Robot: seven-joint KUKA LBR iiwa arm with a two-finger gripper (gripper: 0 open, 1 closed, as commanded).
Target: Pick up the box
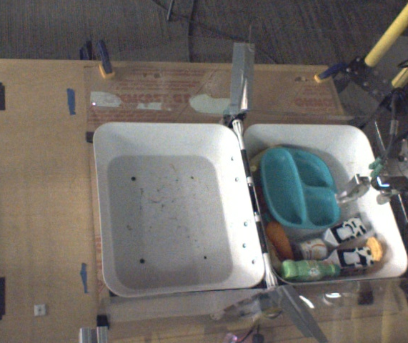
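We are looking at the gripper [366,185] hanging over the right edge of the right bin [311,128], about halfway along that edge, with its metal tip reaching in toward the right rim of the plate [296,188]. We cannot tell whether it is apart or together, and nothing is showing in its grasp. It is sitting apart from both boxes, just beyond the far one.

Starting at the near edge of the right bin, one green bottle [309,269] is lying on its side along the rim. Just behind it, in the near right corner, the near box [352,256] is lying with its black-and-white pattern up, and one yellow round thing [374,249] is touching its right end. The far box [348,230], patterned alike, is lying just behind that, so we are counting two boxes. One small jar [312,249] is resting to their left, and one orange carrot [279,240] is leaning along the bin's left wall. Farther back, one teal divided plate is filling the bin's middle.

The left bin [168,138] is sitting beside it on the bench [32,191], their rims touching.
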